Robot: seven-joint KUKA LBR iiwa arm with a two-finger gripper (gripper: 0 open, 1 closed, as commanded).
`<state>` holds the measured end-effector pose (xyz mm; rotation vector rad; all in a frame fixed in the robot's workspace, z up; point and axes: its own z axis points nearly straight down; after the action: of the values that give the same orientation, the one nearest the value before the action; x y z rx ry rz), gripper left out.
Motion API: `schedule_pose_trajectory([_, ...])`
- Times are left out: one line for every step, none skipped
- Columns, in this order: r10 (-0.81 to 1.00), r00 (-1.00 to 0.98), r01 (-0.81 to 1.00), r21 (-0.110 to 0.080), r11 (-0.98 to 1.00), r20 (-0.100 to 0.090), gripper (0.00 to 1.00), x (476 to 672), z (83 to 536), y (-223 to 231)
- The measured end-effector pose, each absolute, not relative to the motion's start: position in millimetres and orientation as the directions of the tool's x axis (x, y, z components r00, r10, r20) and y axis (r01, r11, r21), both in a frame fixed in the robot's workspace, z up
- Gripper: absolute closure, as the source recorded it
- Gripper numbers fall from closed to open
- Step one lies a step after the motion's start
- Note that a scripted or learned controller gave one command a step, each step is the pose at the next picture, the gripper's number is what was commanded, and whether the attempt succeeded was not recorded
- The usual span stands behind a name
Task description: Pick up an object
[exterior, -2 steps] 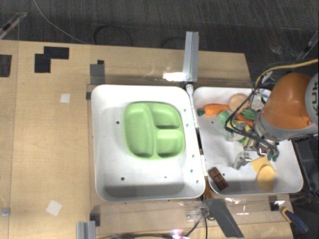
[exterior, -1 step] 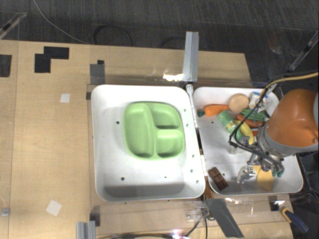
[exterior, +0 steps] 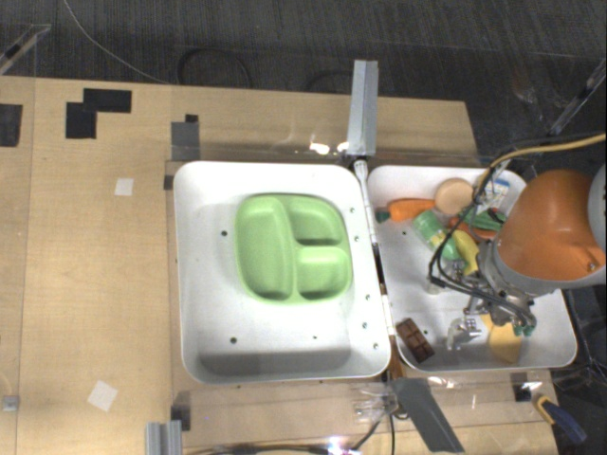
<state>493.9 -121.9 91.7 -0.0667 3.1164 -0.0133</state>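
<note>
Right bin [exterior: 408, 192] holds the gripper [exterior: 474, 328], grip unclear, beside what looks like a yellow block [exterior: 505, 347].

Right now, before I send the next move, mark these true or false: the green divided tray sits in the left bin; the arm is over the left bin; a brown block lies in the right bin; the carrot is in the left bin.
1. The green divided plastic tray sits in the left white bin: true.
2. The arm is over the left bin: false; it is over the right white bin.
3. A small brown block lies in the right bin: true.
4. The orange carrot is in the left bin: false; right bin.
</note>
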Motion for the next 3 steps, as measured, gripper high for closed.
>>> schedule_pose_trajectory([-0.127, -0.992, -0.127, -0.01, 0.992, -0.023, 0.0, 497.3, 91.9, -103.7])
schedule_pose_trajectory([-0.353, -0.935, -0.353, -0.009, 0.936, -0.021, 0.0, 500.8, 91.5, -122.5])
schedule_pose_trajectory([-0.446, -0.895, -0.446, -0.016, 0.895, -0.02, 0.0, 502.4, 91.8, -120.0])
